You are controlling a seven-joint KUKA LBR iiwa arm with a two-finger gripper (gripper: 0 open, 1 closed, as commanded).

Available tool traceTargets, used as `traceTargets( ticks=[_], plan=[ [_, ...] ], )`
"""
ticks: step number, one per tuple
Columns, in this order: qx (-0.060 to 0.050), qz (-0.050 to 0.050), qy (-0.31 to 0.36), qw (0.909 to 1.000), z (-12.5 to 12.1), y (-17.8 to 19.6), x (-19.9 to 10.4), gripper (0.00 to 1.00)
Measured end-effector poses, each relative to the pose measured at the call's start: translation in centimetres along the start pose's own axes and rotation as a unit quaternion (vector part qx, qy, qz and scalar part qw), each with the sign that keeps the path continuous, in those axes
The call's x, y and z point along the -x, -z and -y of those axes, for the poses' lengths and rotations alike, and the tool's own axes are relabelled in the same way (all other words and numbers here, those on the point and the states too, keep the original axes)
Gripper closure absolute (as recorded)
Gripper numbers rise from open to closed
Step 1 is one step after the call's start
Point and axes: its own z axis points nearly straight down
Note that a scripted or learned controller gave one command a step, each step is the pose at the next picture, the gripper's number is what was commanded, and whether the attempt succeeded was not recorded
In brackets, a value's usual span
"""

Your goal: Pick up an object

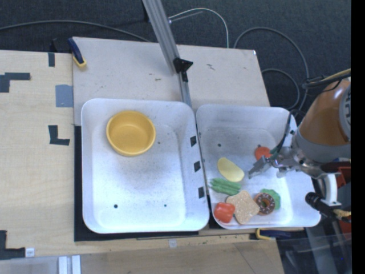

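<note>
Camera view — the arm (325,124) reaches in from the right over the right bin (239,116). The gripper (258,167) points left and slightly down the frame, low over the bin's middle. Two thin dark fingers (255,168) seem to splay a little apart at the tips with nothing seen between them; at this size the gap is hard to read, so the reading is tentative.

Candidate things all lie in the right bin:
- small red piece (262,151), just beside the gripper on its far side, touching or nearly so — cannot tell which.
- pale yellow lemon-like piece (230,169), just left of the fingertips, long axis running diagonally from upper left to lower right.
- green bean pod (226,185), below the yellow piece, long axis near horizontal.
- tan bread slice (245,206), red tomato-like piece (224,211) and chocolate doughnut (265,202) on a green piece (274,197), clustered at the near edge.

Judgement: the yellow piece lies straight along the gripper's pointing line, so the coming move turns on a short advance left.

Left bin (94,170) holds a yellow bowl (130,132), well apart from the gripper.

Hard to make out: the fingertips blur against the speckled bin floor; the wrist hides part of the bin's right wall; the arm's upper body is cut off at the frame edge.
</note>
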Motion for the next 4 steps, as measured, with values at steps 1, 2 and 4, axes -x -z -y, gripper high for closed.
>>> traceTargets(
  ticks=[1, 2, 4],
  plan=[
    [0.003, 0.001, 0.000, 1.0000, -0.1, -4.3, 0.0, 0.00],
    [0.003, 0.000, 0.000, 1.0000, -0.1, -3.2, -0.1, 1.00],
    [0.005, 0.001, 0.001, 1.0000, -0.6, 5.4, -1.0, 1.00]
  ],
)
